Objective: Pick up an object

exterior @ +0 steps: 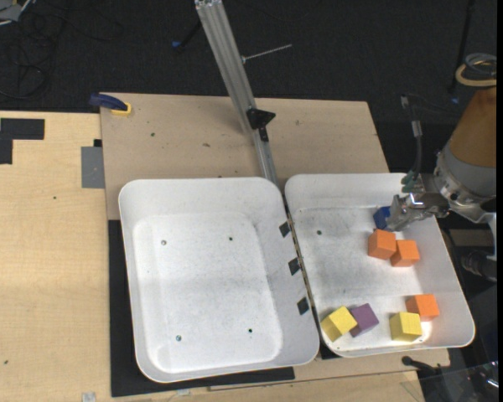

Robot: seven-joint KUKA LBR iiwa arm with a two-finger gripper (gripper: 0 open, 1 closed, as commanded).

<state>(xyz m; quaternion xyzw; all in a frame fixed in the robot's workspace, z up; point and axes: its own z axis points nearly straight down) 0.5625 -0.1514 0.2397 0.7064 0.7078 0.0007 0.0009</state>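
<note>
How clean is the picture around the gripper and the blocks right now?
Camera view: lighting is even over both bins, with the left bin bright; the orange blocks and yellow blocks read sharp; the gripper is soft and small, with a blue object partly hidden beside it; the background above the bench is dark.

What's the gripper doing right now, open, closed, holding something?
Gripper: over the right bin, beside a blue object; open or closed cannot be told.
</note>
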